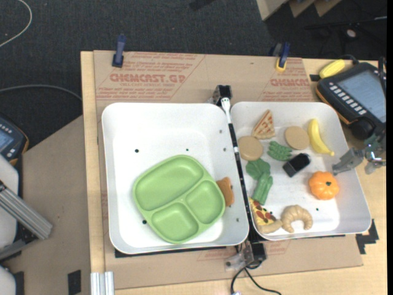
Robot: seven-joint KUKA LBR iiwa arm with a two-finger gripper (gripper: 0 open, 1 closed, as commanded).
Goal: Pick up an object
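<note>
Camera view, looking down at a slant: the right bin (350, 211) is where all the pickable stuff sits. There's a toy pumpkin (323, 185), a croissant (297, 217), a banana (317, 136), a pizza slice (264, 125), two round cookie-like discs, some green veggie pieces (260, 178) and a small black block (297, 164). All of it looks like hollow plastic play food, so probably light, stiff and a bit slick. The pumpkin is round and could squirt out of a pinch, so it's best taken across the middle. The croissant or banana look easier if taken across the narrow width.

The gripper (353, 158) hangs at the right rim of that bin, just beside the pumpkin. Its jaws look spread apart with nothing between them.

The left bin (123, 128) holds a green divided plate (178, 198), with a small orange-brown piece (226, 191) beside it.

Both bins sit on a brown board (153, 75) clamped to the bench, and a pendant (353, 94) lies at the top right. Dark carpet surrounds it. The items are packed fairly close together, so finger room is tight.
</note>
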